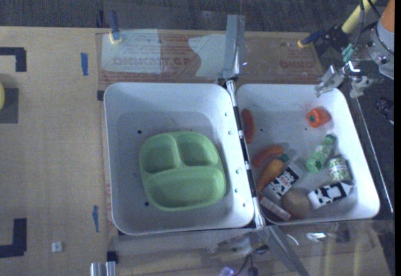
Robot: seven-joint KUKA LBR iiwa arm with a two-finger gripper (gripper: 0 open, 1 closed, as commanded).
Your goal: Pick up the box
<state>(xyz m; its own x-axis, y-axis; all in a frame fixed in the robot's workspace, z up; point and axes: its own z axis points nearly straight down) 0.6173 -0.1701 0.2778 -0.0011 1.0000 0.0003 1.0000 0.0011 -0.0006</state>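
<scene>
Two shallow white bins sit side by side on the table. Left white bin (pixel 119 105) carries a green plastic divided tray (pixel 182 170), nothing else. Right white bin (pixel 369 187) is cluttered along its near edge.

Two candidates for the task's box: a small black-and-white cow-print carton (pixel 331 194) lying flat near the right bin's near right corner, and a second cow-print carton (pixel 283 182) closer to the divider between the bins, toward the near left corner.

The hand (pixel 341 78) hovers above the right bin's far right corner, well apart from both cartons. It holds nothing; fingers too small and blurred to say whether released or clenched — cannot tell.

Step in hand, as I judge it: travel toward the near edge and line up over a carton. The right-corner carton looks the easier target, but it lies close to the bin wall, so the fingers should straddle its short sides and come straight down.

Crowding:
- brown potato-like lump (pixel 296 203), touching or just beside both cartons
- green bottle (pixel 320 153) and a small green-labelled can (pixel 339 169), just beyond the right carton
- orange carrot-shaped piece (pixel 270 172), against the left carton
- red sausage-shaped piece (pixel 248 125), by the divider
- orange pepper-like toy (pixel 318 117), toward the far edge

Risk: nudging the potato or can and skewing the carton.
</scene>
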